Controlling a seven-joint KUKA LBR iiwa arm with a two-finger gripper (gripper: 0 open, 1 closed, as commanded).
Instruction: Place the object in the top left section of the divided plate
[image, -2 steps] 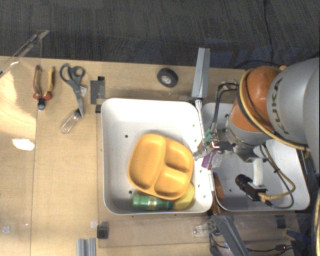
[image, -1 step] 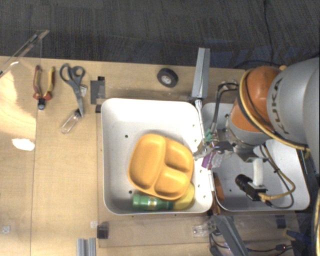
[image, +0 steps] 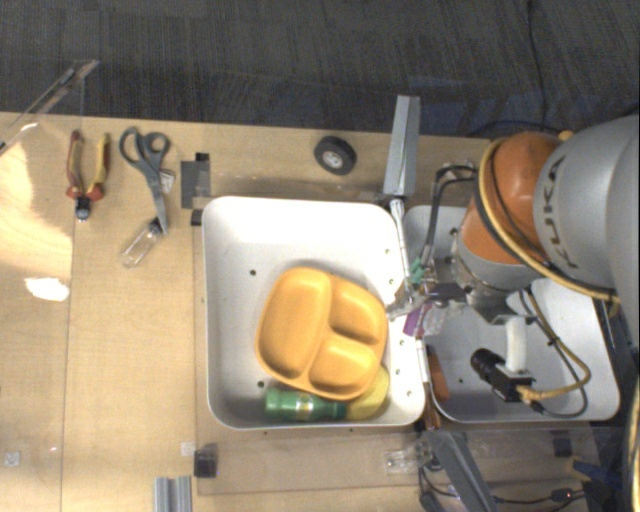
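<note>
Wooden bench holds two white bins. My gripper (image: 418, 300) is over the rim between them; I cannot tell if it holds anything. I think the purple object (image: 428, 318) there is small and light, so I'd pinch its middle. The yellow plate (image: 322, 332) waits in the left bin (image: 235, 300).

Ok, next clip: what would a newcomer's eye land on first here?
First the yellow divided plate, tilted in the left bin over a green bottle and a yellow object at the near wall. Then the grey arm with its orange band, looming over the right bin, and the scissors and pliers on the bench's far left.
</note>
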